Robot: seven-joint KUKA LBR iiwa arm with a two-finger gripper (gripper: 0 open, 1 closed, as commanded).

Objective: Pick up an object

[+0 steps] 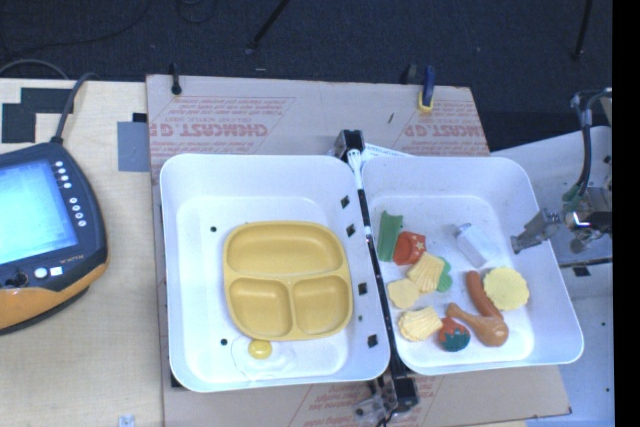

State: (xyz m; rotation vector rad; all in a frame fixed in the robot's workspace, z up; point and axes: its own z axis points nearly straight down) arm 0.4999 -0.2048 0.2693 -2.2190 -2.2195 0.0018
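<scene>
The gripper (535, 233) hangs at the right bin's (540, 345) right rim; whether it is spread or closed, I cannot tell, and nothing shows in its grasp. Toy foods lie in that bin: a sausage (479, 294), a yellow round (506, 287), corn (427, 270). The left bin (190, 265) holds a 3-compartment yellow tray (287, 277). The cardboard (220, 125) reads "CHEMCRZT", printed upside down.

The cardboard sheet (300, 120) under the bins bore red print, upside down, reading "CHEMCRAZT G.P."; the last letters were uncertain.
</scene>
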